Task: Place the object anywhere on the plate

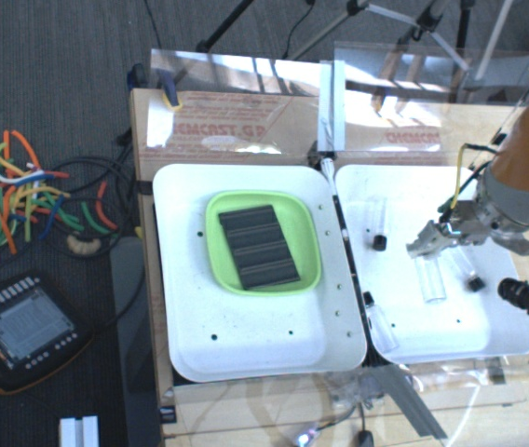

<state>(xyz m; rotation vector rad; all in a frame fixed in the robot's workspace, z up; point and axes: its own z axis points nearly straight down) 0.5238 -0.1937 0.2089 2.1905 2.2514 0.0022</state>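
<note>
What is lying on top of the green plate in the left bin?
A dark grey ribbed rectangular block lies on the square green plastic plate, inside its rim. The plate surface beneath the block is covered, so unseen.

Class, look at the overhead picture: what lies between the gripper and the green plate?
In the camera view, between gripper and green plate: bare white bin floor, then the two bins' adjoining rims.

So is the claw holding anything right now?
Nothing shows between its tips. The claw hangs over the right bin, while the dark ridged block already lies on the green plate.
</note>
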